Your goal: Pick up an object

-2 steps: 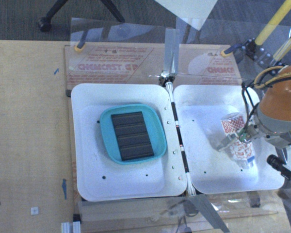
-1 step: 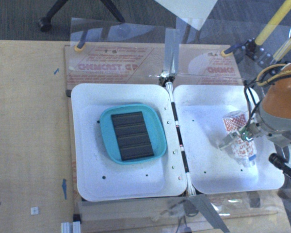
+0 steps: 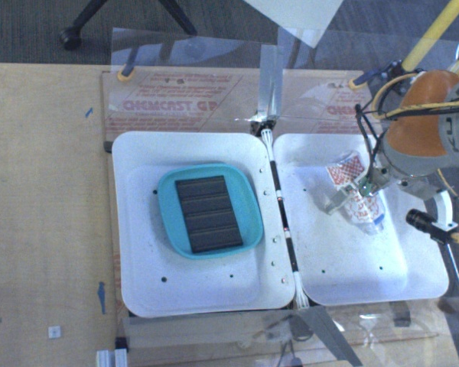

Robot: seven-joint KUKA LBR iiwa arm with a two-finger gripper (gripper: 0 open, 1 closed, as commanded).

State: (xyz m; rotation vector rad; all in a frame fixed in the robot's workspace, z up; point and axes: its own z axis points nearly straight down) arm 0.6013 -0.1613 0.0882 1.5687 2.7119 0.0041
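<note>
In the right bin (image 3: 367, 274) lies a crumpled clear plastic packet (image 3: 344, 171) with a red and white checked print, its lower end reaching toward the bin's middle. My gripper (image 3: 365, 189) hangs straight over this packet, low in the bin and partly covering it. The wrist hides where the gripper meets the packet, so contact cannot be judged. A teal square tray (image 3: 249, 205) holding a dark ribbed block (image 3: 207, 213) rests in the middle of the left bin (image 3: 138, 243).
The arm's orange band (image 3: 424, 109) and its cables hang over the right bin's far right corner. A ridge (image 3: 281, 212) divides the two bins. Clear sheets with red print (image 3: 183, 102) lie behind the bins. Bare wooden bench (image 3: 38, 205) spreads to the left.
</note>
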